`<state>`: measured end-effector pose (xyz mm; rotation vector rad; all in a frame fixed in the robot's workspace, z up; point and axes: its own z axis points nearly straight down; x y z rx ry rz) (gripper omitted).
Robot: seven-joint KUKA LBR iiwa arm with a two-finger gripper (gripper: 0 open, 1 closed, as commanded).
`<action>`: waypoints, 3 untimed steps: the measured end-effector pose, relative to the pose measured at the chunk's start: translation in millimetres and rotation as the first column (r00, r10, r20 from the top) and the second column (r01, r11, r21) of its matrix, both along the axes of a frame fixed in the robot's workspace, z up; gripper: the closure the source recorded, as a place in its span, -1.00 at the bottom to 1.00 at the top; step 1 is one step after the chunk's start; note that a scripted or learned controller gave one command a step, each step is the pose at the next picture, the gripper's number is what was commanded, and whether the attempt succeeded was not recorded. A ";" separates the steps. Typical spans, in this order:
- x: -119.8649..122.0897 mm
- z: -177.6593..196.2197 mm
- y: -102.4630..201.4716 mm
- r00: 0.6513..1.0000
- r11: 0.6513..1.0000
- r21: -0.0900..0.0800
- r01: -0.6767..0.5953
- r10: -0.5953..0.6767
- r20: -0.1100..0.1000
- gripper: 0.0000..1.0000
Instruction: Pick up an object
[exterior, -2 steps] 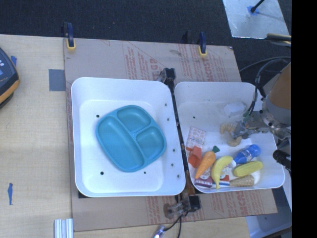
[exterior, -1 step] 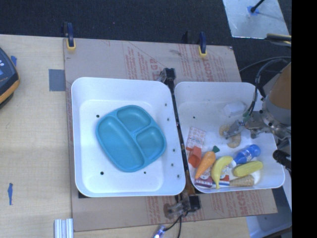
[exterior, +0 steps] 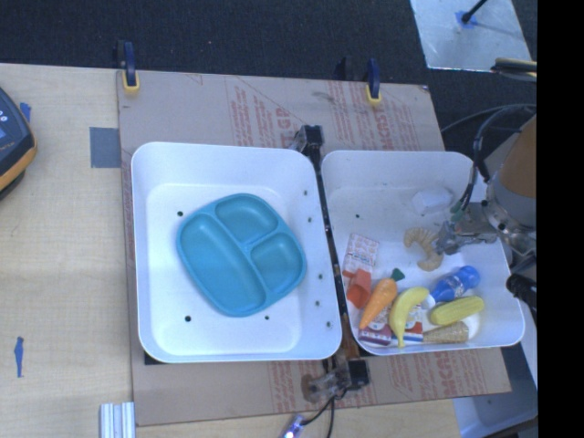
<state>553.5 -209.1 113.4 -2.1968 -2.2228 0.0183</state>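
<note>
The right bin (exterior: 383, 167) holds a heap of small toy foods along its near side. An orange carrot (exterior: 377, 302) lies next to a yellow banana (exterior: 406, 308). A yellow-green piece (exterior: 455, 310) and a blue piece (exterior: 453, 284) lie to their right. A red block (exterior: 358, 286) and a white printed packet (exterior: 360, 247) sit near the bin's left wall. A tan lumpy object (exterior: 422, 240) lies in the middle. My gripper (exterior: 453, 235) hangs low at the bin's right side, just right of the tan object and above the blue piece.
The left bin (exterior: 151, 176) carries a blue divided plate (exterior: 240, 254). The arm's grey body and cables (exterior: 506, 190) fill the right bin's right edge. A dark device (exterior: 11, 140) sits at the bench's left edge. Clamps (exterior: 129, 67) hold the cardboard at the back.
</note>
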 end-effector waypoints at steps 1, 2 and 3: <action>0.0 0.0 0.0 1.000 1.000 0.000 0.000 0.000 0.000 -1.00; 7.2 -24.1 57.6 1.000 1.000 -0.002 0.006 -0.006 0.012 -1.00; 89.7 -23.7 85.5 1.000 1.000 -0.002 0.007 -0.007 0.014 -1.00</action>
